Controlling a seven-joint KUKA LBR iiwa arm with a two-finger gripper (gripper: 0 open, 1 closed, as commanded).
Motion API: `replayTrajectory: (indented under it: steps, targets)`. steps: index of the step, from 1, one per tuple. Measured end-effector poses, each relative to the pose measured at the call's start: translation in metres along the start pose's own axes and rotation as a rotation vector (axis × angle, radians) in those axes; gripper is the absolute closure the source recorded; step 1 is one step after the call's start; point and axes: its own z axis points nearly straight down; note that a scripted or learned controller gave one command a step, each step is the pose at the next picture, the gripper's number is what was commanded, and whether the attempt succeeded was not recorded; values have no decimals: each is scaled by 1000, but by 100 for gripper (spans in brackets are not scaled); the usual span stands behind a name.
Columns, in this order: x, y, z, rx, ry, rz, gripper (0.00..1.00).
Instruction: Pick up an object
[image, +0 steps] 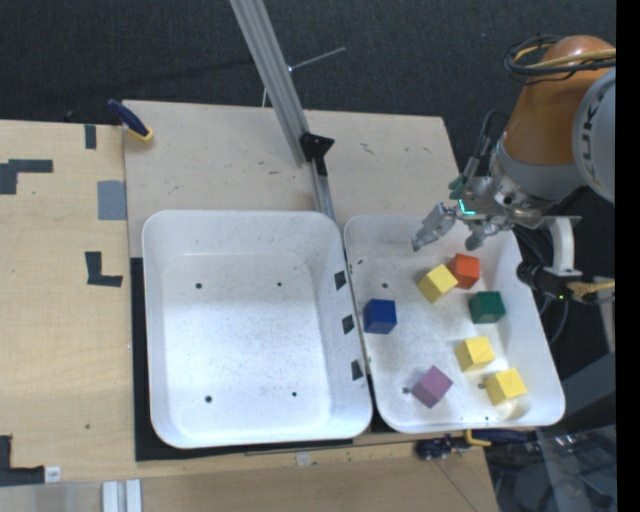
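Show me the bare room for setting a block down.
The left bin is bare wall to wall. In the right bin, bare floor lies between the blue block and purple block. Its right half is crowded, under the gripper.

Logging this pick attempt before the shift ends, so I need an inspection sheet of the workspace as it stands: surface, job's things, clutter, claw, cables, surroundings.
Surface: light wooden bench bearing two shallow white bins, left bin and right bin, side by side.
Job's things: in the right bin, blue cube, orange cube, dark green cube, purple cube, and three yellow cubes.
Clutter: blue-and-yellow clamp at the bench's far edge; grey tape patches.
Claw: the claw hovers open above the right bin's far end, holding nothing.
Cables: dark cables loop over the orange wrist band.
Surroundings: slanted metal pole; dark floor.
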Motion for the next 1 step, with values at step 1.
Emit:
replayTrajectory:
  steps: [1]
  targets:
    - [0, 1, -3, -4, -1, -1, 0]
